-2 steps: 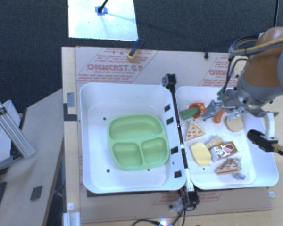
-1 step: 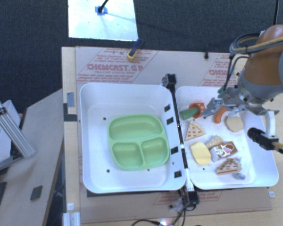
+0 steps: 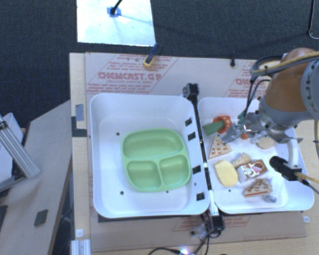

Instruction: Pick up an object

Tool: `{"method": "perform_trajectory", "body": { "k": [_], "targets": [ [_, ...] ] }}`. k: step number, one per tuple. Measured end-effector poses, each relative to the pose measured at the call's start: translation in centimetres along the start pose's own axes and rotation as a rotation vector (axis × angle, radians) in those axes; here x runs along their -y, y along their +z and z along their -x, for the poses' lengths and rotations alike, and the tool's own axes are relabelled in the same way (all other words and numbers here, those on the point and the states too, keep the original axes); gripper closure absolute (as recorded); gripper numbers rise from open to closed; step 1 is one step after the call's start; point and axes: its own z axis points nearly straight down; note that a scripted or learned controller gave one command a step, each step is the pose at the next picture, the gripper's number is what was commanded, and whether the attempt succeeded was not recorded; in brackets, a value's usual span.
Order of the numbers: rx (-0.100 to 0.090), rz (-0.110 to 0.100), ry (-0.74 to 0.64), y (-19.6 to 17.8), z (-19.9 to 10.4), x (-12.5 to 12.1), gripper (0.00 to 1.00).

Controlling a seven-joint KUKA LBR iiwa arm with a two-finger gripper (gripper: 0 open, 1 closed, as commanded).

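1. Far to the left of the hand, the left bin point(image 3: 103, 158) holds a green divided plate point(image 3: 154, 159), lying flat on the table point(image 3: 122, 70).
2. Just left of the hand, in the right bin point(image 3: 303, 198), sit a red and green toy vegetable point(image 3: 217, 124) and a pizza slice point(image 3: 218, 149).
3. The hand point(image 3: 235, 133) hangs low over the right bin's upper part; whether it is apart or together, I cannot tell.
4. Below the hand lie a yellow piece point(image 3: 226, 172), a small packet point(image 3: 252, 169) and another slice point(image 3: 257, 187).
5. Right of the hand, the grey arm point(image 3: 292, 89) reaches in.
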Motion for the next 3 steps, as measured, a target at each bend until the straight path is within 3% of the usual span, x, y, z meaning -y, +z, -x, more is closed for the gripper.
{"method": "perform_trajectory", "body": {
  "k": [1, 2, 3],
  "targets": [
    [-0.001, -0.002, 0.0, 5.4, -0.7, 0.8, 0.0],
    [-0.003, 0.005, 0.0, 6.6, -0.8, 0.5, 0.0],
    [-0.003, 0.013, -0.001, 5.4, -0.9, 0.3, 1.0]
  ]
}}
